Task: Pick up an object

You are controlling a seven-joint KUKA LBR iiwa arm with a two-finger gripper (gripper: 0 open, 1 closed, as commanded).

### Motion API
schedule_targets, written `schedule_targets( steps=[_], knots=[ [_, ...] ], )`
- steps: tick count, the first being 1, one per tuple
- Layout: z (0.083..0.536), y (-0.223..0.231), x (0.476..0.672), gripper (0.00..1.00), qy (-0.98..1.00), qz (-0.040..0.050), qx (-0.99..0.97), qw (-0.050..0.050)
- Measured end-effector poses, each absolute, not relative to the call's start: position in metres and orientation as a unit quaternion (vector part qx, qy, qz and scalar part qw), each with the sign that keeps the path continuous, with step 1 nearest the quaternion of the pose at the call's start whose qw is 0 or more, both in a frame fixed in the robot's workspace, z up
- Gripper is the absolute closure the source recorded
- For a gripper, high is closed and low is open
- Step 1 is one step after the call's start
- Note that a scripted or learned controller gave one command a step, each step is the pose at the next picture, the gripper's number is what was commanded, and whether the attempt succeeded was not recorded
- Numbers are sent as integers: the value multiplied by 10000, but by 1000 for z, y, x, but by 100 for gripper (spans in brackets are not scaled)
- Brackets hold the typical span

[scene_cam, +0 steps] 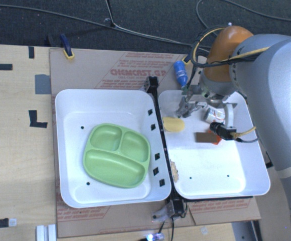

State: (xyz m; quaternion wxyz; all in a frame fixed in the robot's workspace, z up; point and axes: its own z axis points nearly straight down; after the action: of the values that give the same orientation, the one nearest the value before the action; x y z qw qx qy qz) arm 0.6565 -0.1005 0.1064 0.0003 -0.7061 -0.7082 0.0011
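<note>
The green divided plate (117, 155) lies in the left bin (65, 134). Right of it, across the divider, sits the pale yellow object (173, 125). Just above-right hangs the gripper (186, 107), grip unreadable; it should centre over the object before descending.

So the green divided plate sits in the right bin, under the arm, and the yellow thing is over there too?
Not quite. The camera view shows the green divided plate in the left bin, away from the arm. The yellow thing does lie in the right bin.
</note>
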Motion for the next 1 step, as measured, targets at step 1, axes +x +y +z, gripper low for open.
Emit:
schedule_targets(
  steps=[1],
  knots=[
    [153, -108, 660, 100, -7075, -8, -7067, -13]
  ],
)
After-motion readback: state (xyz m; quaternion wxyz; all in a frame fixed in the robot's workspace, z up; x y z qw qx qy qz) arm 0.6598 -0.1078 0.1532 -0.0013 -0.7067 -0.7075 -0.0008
